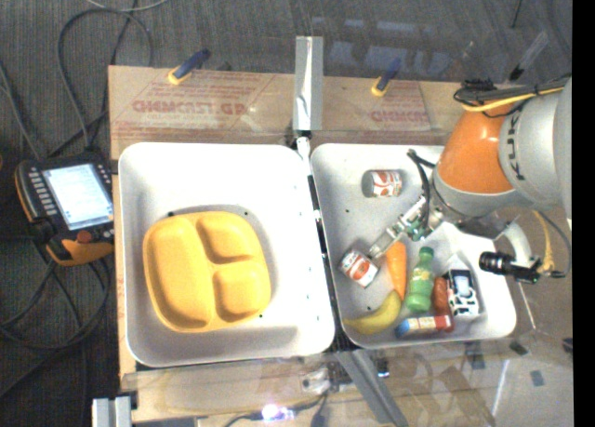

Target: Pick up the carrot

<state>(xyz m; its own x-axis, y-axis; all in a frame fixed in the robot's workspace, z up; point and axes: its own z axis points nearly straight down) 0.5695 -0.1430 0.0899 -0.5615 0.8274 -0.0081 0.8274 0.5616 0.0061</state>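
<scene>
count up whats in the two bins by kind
Yellow plastic divided tray, in the left bin: 1
Small red and white cans: 2
Orange carrot: 1
Yellow banana: 1
Green bottle: 1
Other small packaged items, hard to identify: about 3
Total: about 9

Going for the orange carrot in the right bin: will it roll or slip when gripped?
The tapered orange carrot looks smooth and rigid, so it may slip toward its narrow end. It lies between a small can and a green bottle, which probably limits rolling but crowds the gripper.
</scene>
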